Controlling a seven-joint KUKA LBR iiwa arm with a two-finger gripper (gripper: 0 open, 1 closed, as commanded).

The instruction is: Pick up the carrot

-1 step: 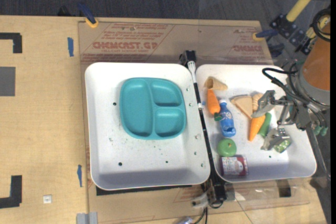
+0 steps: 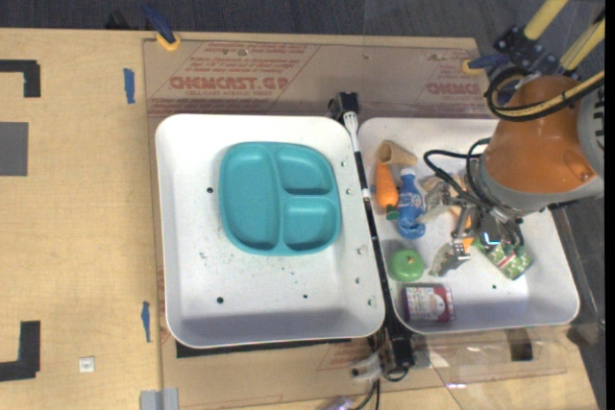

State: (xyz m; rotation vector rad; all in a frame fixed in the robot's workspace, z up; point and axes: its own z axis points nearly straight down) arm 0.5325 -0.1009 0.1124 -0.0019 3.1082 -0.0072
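Note:
The carrot (image 2: 385,186) is a short orange piece lying near the left wall of the right bin (image 2: 557,302), pointing roughly front to back. My gripper (image 2: 460,238) hangs low over the middle of that bin, below the orange wrist band (image 2: 534,152). It is to the right of the carrot and a little nearer the front, and it is apart from the carrot. A blue toy (image 2: 411,207) lies between the two. Cables and the wrist hide part of the gripper.
Also in the right bin are a tan cone (image 2: 395,152) behind the carrot, a green round fruit (image 2: 407,265), a red-labelled can (image 2: 428,303) at the front and a green packet (image 2: 510,258) under the wrist. The left bin (image 2: 183,235) holds a teal divided plate (image 2: 281,198).

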